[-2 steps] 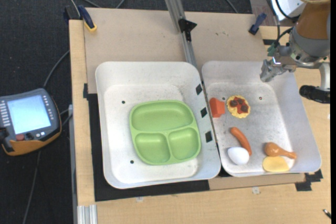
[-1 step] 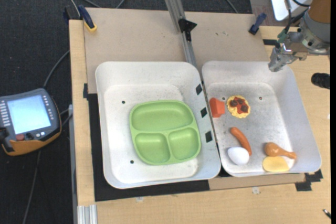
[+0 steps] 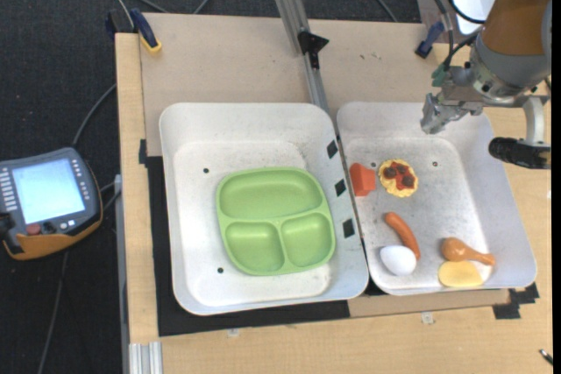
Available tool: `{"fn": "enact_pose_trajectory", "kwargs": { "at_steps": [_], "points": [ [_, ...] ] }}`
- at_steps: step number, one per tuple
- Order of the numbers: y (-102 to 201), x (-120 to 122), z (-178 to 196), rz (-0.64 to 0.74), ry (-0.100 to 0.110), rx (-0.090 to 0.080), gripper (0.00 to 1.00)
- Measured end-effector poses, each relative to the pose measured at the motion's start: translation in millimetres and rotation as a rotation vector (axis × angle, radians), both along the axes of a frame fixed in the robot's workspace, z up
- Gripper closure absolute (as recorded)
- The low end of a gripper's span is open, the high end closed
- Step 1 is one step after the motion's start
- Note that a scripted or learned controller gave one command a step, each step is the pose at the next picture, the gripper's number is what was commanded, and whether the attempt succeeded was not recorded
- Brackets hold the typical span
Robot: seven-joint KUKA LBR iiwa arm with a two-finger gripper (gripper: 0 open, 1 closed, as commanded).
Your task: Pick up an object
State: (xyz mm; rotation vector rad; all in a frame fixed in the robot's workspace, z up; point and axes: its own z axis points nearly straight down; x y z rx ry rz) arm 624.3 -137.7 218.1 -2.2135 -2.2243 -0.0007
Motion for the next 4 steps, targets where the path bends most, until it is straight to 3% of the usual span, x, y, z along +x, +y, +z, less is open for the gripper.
{"fn": "enact_pose_trajectory", "kwargs": {
  "at_steps": [2, 4],
  "points": [
    [93, -33, 10, 0.000, 0.000, 0.000, 1.00],
    [190, -91, 14, 0.002, 0.002, 0.001, 1.00]
  ]
}}
